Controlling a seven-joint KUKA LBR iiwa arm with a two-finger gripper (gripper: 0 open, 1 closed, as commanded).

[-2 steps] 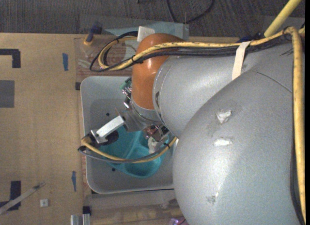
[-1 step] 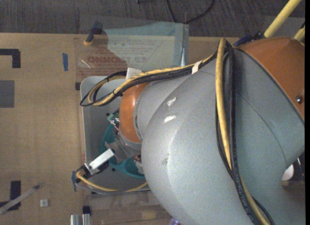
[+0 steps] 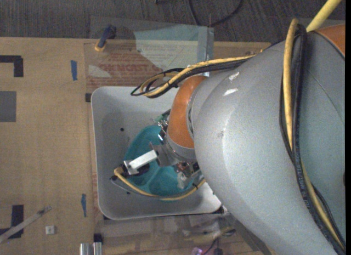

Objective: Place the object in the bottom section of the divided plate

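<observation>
Overhead view of the work cell. The grey arm [image 3: 263, 139] with its orange wrist band [image 3: 181, 111] reached in from the right and covered most of that side. It hung low over the shallow white plastic bin [image 3: 109, 117], which sat on the brown cardboard-topped table [image 3: 44, 139]. The teal divided plastic plate [image 3: 141, 141] lay flat in the lower middle of the bin, its right part hidden under the wrist. The tool [image 3: 176, 167] sat directly above the plate, largely masked by the wrist, so whether it was wide, narrow or holding anything could not be told. A small green patch [image 3: 163, 118] showed at the plate's upper edge, just beside the orange band and too hidden to identify. Strips of blue tape [image 3: 73, 70] marked the table left of the bin.
</observation>
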